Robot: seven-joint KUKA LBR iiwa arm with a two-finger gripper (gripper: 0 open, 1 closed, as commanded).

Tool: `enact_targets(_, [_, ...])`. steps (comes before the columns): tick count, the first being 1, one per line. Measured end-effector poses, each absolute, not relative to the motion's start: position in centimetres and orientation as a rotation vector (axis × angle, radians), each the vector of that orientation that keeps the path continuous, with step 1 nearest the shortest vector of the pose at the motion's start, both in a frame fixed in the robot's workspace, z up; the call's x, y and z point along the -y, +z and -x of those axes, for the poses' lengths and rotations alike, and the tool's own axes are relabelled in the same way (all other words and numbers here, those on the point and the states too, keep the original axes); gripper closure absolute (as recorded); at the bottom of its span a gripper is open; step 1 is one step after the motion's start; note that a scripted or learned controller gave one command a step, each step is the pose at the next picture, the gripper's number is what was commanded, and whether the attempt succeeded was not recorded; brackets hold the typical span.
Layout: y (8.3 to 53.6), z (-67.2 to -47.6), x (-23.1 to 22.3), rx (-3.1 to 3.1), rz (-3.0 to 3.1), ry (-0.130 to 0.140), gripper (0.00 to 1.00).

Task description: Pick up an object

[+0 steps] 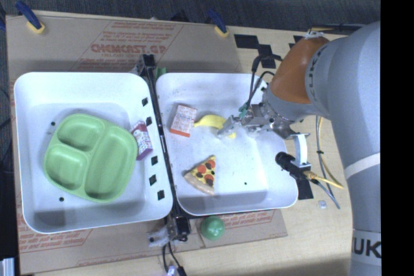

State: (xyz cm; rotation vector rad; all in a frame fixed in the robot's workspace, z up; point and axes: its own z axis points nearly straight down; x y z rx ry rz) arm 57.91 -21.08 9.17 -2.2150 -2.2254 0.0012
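In the right bin (278, 194) lie a yellow toy banana (208, 121), a small orange and white box (183, 119) and a toy pizza slice (202, 174). My gripper (228, 131) is down in this bin, right at the banana's right end and close to touching it. The box is just left of the banana. The pizza slice lies apart, nearer the bin's front wall. The wrist and its cables hide the gripper's base.
The left bin (29, 100) holds a green divided plate (90, 155) and a small purple packet (142, 139) against the divider. A green ball (211, 227) sits on the cardboard in front of the bins. The arm (336, 94) covers the right bin's right rim.
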Motion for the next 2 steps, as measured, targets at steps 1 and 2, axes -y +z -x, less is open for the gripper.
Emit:
enact_targets(1, [13.1, -62.1, 21.1, 2.227, 2.216, 0.000, 0.00])
enact_targets(2, [9.3, -53.4, 21.1, 2.224, 2.211, 0.006, 0.00])
